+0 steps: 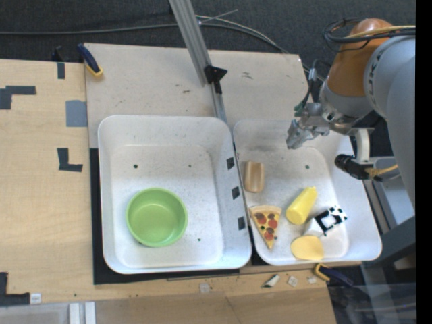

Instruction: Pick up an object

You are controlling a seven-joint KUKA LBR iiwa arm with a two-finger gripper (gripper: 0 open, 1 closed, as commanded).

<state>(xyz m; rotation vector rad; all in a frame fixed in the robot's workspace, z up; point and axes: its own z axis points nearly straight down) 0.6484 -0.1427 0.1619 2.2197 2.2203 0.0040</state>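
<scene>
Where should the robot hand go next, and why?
Probably down and left toward the bread. The gripper hangs over the right bin's bare top end with nothing seen in it, and the bread is the nearest toy.

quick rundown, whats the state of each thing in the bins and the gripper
green bowl: upright in the left bin, nothing in it
bread piece: lying flat at the right bin's left wall
pizza slice: lying flat, tip toward the near rim
yellow bottle: on its side, tilted
yellow piece: flat by the near rim
black and white item: resting beside the bottle
gripper: above the right bin's far end, holding nothing
</scene>
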